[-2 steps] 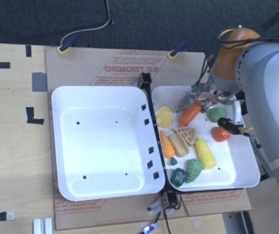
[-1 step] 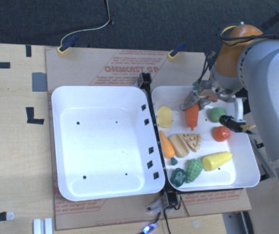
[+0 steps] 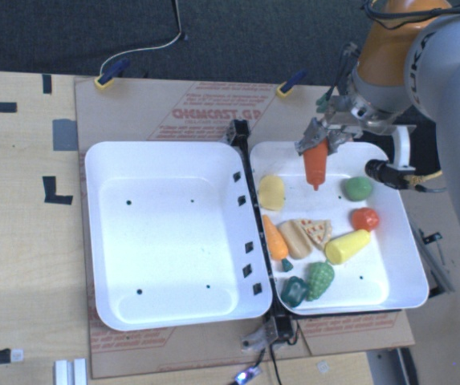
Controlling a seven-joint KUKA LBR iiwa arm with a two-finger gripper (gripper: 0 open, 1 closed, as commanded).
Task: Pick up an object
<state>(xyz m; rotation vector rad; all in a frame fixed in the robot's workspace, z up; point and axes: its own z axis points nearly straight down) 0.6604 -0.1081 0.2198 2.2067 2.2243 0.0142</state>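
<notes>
One gripper (image 3: 319, 137) above right bin (image 3: 390, 295), clasping orange carrot (image 3: 315, 167).

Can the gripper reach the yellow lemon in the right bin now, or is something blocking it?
Probably not yet: the gripper is shut on the orange chili pepper, hanging above the right bin. The yellow lemon lies uncovered nearby, so releasing the pepper should free the way.

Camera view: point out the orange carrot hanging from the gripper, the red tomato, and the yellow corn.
orange carrot (image 3: 315, 167), camera view, middle of its body.
gripper (image 3: 320, 139), camera view, between its fingertips.
red tomato (image 3: 364, 218), camera view, its top.
yellow corn (image 3: 347, 246), camera view, mid-cob.
</notes>
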